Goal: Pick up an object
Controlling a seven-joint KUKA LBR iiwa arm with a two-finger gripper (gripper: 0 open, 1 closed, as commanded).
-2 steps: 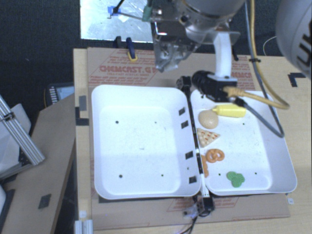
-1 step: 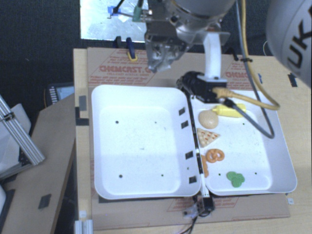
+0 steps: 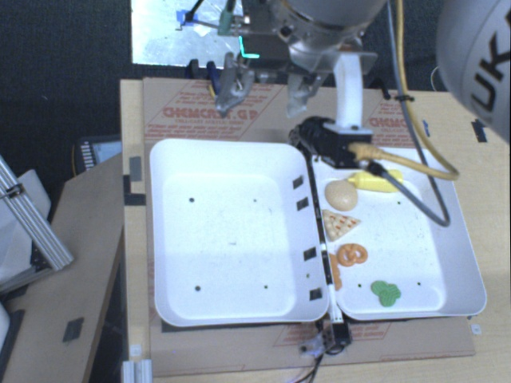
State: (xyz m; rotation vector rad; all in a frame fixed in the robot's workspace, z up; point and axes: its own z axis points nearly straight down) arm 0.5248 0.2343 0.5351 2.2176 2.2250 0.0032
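My gripper [image 3: 266, 92] hangs high over the back edge of the left bin [image 3: 172, 158], near the cardboard behind it. It is open: its two metal fingers [image 3: 231, 86] stand wide apart with nothing between them. The right bin [image 3: 447, 246] holds a yellow banana-shaped piece [image 3: 377, 183], a beige rounded piece [image 3: 341, 194], a triangular waffle-patterned cracker [image 3: 341, 225], an orange pretzel [image 3: 351, 254] and a green leafy piece [image 3: 386, 292]. All of these lie well below and to the right of the gripper.
A black fitting [image 3: 327, 144] with a yellow hose [image 3: 423, 168] and a grey cable lies over the back of the right bin. A white post [image 3: 349, 94] stands above it. A ridge [image 3: 315, 214] divides the two bins.
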